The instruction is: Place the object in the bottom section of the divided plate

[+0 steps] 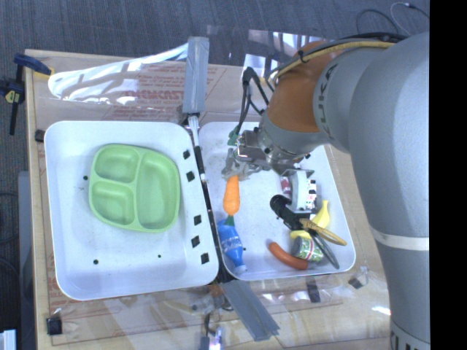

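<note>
the arm point(365, 115) is reaching in from the right, bending over the right bin point(336, 195). its gripper point(235, 168) is hanging just above the carrot point(231, 195); open or closed, cannot tell. the plate point(135, 188) is sitting in the left bin point(66, 261).

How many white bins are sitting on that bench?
2. The left shallow white bin holds the green divided plate; the right shallow white bin holds the toys, beside it.
</note>
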